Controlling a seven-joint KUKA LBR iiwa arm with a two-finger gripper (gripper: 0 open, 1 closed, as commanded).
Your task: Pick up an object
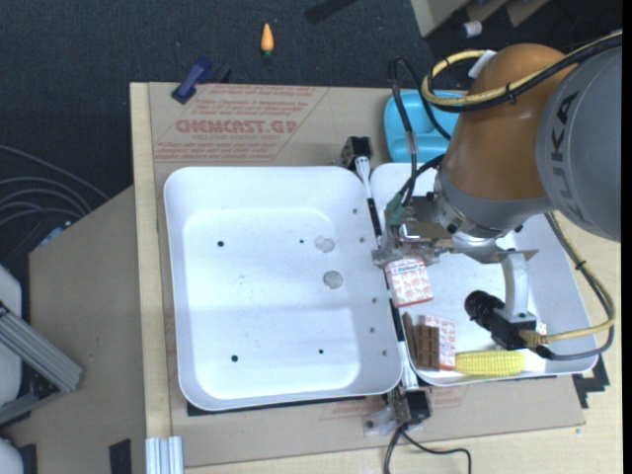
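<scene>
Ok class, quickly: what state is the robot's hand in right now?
The hand: cannot be told; it hangs by a red-and-white packet in the right bin.

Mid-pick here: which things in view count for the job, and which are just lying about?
For the job: gripper, red-and-white packet, brown packet, yellow corn cob, blue object, right bin.
Lying about: orange bit on the dark floor, blue clip at the board's corner, left bin.
</scene>
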